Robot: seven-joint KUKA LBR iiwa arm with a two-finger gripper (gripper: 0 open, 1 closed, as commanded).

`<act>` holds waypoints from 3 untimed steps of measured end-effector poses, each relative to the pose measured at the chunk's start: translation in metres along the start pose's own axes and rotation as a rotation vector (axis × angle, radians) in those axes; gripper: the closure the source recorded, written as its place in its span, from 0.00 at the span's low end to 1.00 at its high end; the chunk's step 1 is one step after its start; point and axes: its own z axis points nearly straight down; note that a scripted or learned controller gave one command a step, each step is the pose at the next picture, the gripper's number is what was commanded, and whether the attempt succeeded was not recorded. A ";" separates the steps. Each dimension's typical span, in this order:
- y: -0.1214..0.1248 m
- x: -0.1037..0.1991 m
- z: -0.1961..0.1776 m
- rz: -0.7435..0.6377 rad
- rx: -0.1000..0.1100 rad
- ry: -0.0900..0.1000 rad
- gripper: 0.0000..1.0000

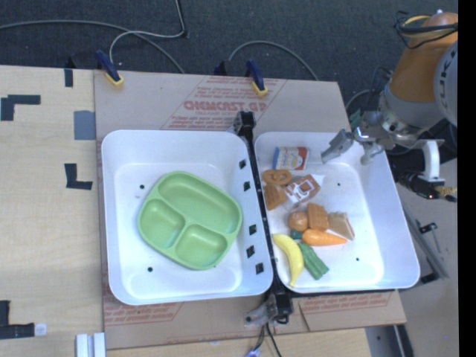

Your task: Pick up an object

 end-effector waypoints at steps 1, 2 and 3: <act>-0.075 0.042 0.121 0.001 0.000 0.001 0.00; -0.137 0.061 0.124 0.001 -0.007 -0.001 0.00; -0.075 0.067 0.124 0.000 -0.007 -0.001 0.00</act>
